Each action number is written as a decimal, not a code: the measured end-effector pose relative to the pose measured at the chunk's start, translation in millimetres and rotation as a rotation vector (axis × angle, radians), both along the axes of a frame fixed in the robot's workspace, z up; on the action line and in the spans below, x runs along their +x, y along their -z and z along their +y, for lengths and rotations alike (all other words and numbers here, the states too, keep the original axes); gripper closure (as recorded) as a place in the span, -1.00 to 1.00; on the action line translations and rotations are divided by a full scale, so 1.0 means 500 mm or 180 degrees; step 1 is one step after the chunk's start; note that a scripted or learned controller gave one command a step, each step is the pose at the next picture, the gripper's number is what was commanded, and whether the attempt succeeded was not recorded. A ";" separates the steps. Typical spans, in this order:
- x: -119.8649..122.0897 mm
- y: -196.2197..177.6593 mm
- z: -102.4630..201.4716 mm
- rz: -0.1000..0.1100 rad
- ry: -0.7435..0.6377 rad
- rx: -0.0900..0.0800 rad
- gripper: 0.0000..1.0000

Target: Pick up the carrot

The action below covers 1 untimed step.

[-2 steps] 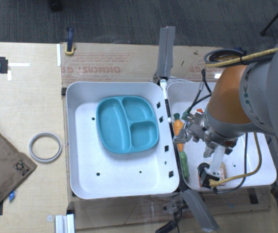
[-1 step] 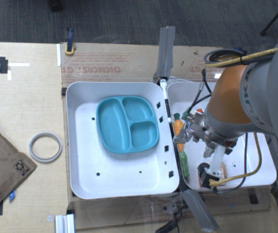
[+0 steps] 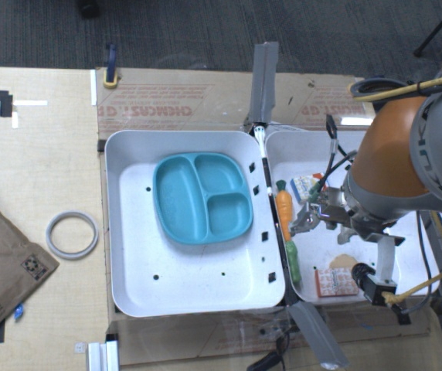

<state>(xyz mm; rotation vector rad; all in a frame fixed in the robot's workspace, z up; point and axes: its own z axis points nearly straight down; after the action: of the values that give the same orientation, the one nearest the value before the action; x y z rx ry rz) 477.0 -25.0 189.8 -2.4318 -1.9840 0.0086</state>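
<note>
Orange carrot (image 3: 283, 206) with green top, lying lengthwise along the right bin's (image 3: 306, 149) left wall, at nine o'clock from my gripper (image 3: 311, 216), my grip's state I cannot tell, wrist hiding much of the bin

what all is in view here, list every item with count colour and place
shallow white plastic bins: 2, white, side by side on the bench
blue three-compartment plastic plate: 1, blue, in the left bin
orange toy carrot: 1, orange with green top, right bin, along its left wall
long green toy vegetable: 1, green, right bin, just below the carrot
small printed packet: 1, white with colours, right bin, upper part
red-patterned card: 1, red and white, right bin, lower part
grey tape ring: 1, grey, bench left of the bins
brown cardboard box: 1, brown, bench's left edge
end effector: 1, grey metal, over the right bin beside the carrot
</note>
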 end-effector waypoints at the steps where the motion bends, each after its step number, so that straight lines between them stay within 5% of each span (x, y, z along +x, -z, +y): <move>1: 0.026 0.001 -0.041 -0.0003 0.1013 -0.0009 -1.00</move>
<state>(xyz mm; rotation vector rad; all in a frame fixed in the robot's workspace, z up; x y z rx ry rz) 490.2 -45.4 189.5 -2.7171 -1.5745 0.0095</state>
